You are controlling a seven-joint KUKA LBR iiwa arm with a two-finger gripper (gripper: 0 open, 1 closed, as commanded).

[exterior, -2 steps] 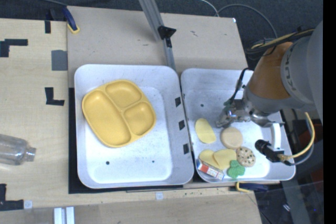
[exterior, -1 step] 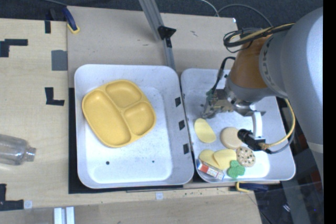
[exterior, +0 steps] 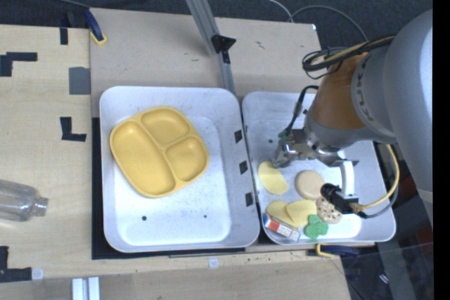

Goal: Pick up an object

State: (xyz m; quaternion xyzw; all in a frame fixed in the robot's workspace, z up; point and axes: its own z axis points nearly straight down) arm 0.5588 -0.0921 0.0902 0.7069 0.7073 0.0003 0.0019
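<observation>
The right bin (exterior: 267,109) holds a cluster of small toy foods near its front: a pale yellow oval piece (exterior: 273,179), a tan round piece (exterior: 309,184), a yellow wedge (exterior: 294,212), a speckled cookie (exterior: 328,211), a green piece (exterior: 316,227) and a red-and-white packet (exterior: 282,227). My gripper (exterior: 287,151) hangs low over the bin's middle, just above and behind the pale yellow oval. The grey arm with its orange band (exterior: 337,98) comes in from the right and covers the bin's back right part.
A yellow divided plate (exterior: 159,150) lies in the left bin (exterior: 119,221). A metal pole (exterior: 197,0) slants across the bench behind the bins. A clear plastic bottle (exterior: 20,200) lies on the bench at the far left. Cables (exterior: 383,193) loop beside the wrist.
</observation>
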